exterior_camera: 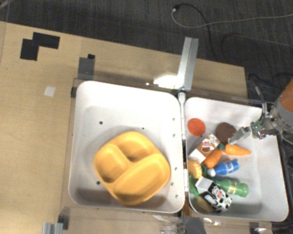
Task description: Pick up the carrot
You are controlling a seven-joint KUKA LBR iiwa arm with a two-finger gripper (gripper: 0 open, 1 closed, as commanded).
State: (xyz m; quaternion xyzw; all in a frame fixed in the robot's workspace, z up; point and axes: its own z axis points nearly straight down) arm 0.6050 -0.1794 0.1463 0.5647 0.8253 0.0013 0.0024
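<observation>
Right bin (278, 174): carrot (237, 150), perhaps-unlabelled green bottle (232, 187).

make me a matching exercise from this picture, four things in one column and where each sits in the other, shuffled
Things:
1. yellow divided plate
2. carrot
3. red ball
4. green bottle

Places:
A. right bin, beside the divider, toward the far wall
B. left bin, toward its near side
C. right bin, just below the gripper, beside a brown lump
D. right bin, lying on its side at the near end of the pile

Pairs: 1-B, 2-C, 3-A, 4-D
</observation>
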